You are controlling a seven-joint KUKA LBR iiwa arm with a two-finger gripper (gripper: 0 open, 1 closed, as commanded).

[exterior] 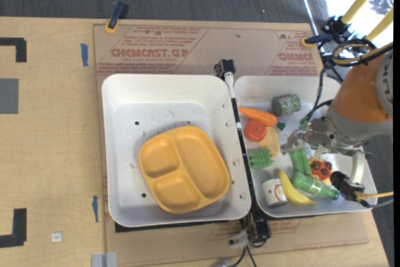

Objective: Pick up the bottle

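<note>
2 white bins sit before you; the green bottle (312,185) lies in the right bin (369,194) beside the banana (294,191). The arm (362,103) covers part of it. Finger state: you cannot tell.

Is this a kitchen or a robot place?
Probably a robot lab: a grey and orange arm reaches over a white bin of toy food, beside a bin holding a yellow divided plate.
</note>
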